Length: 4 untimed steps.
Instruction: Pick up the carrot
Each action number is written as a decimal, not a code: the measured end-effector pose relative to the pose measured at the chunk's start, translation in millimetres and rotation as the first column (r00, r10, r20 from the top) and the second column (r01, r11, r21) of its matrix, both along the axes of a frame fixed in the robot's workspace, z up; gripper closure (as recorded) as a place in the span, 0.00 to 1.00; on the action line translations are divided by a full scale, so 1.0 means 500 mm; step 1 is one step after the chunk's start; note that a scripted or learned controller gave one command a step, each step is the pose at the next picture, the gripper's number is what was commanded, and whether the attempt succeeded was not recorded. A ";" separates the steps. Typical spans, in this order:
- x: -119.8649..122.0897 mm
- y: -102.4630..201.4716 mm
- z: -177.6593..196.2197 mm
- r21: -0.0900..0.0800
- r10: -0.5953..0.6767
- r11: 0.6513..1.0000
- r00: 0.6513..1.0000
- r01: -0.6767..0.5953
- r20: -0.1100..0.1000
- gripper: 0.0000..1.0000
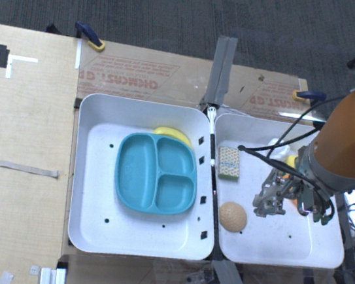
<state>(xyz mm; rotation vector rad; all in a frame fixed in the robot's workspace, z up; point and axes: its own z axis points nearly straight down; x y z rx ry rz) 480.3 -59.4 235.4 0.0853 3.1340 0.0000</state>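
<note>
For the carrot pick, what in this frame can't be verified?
- Carrot: an orange sliver shows behind the gripper in the right bin; its shape and any grasp stay hidden.
- Yellow object in the left bin: mostly covered by the blue divided plate, identity unclear.
</note>
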 end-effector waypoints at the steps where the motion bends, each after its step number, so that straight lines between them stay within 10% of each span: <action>1: -0.001 -0.154 0.037 -0.003 0.327 0.945 0.945 -0.327 -0.001 1.00; 2: 0.069 -0.068 0.053 -0.001 0.275 0.962 0.962 -0.275 -0.001 1.00; 3: 0.077 -0.219 0.007 -0.001 0.387 0.922 0.922 -0.387 -0.003 1.00; 4: 0.196 -0.118 0.042 -0.001 0.253 0.968 0.968 -0.253 -0.001 1.00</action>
